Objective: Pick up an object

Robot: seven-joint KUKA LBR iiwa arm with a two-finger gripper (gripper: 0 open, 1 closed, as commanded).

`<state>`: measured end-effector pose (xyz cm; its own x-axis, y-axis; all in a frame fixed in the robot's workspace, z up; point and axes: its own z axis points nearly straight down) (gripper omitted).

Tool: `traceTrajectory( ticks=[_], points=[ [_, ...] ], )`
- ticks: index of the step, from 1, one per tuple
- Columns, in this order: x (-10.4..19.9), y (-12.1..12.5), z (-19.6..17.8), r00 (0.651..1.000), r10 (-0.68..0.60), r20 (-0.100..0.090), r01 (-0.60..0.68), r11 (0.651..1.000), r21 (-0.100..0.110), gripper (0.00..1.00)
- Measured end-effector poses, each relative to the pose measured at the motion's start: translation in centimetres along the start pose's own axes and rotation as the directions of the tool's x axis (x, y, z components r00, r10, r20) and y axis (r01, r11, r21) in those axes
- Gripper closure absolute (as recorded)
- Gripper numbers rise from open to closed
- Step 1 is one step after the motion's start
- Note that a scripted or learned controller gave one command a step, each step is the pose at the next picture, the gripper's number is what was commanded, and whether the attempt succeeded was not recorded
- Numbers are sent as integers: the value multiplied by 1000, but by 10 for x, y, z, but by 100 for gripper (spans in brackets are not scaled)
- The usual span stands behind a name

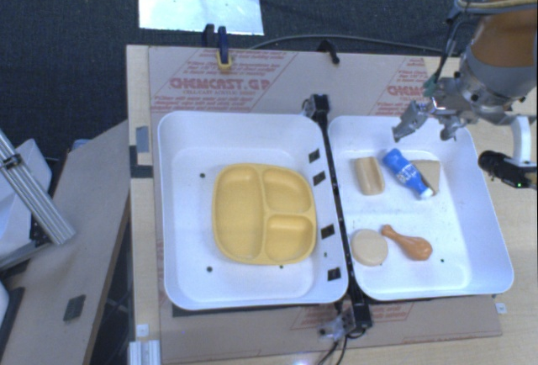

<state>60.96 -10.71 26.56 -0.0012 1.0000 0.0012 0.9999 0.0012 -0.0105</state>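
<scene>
The right bin holds a blue tube with a white cap, a tan block to its left and a pale wedge just behind the tube. Nearer the front lie a round beige disc and a brown drumstick. My gripper hangs over the bin's far edge, above and slightly behind the blue tube. Its two fingers are spread apart with nothing between them.
The left bin holds a yellow divided plate. A black divider with clips runs between the bins. A clamp stands on the bench's far edge.
</scene>
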Motion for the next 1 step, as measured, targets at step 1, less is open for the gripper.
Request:
traceTrajectory(
  ticks=[1],
  points=[
    [0,2,-7,1000,-2,1,2,1000,-12,0]
  ],
)
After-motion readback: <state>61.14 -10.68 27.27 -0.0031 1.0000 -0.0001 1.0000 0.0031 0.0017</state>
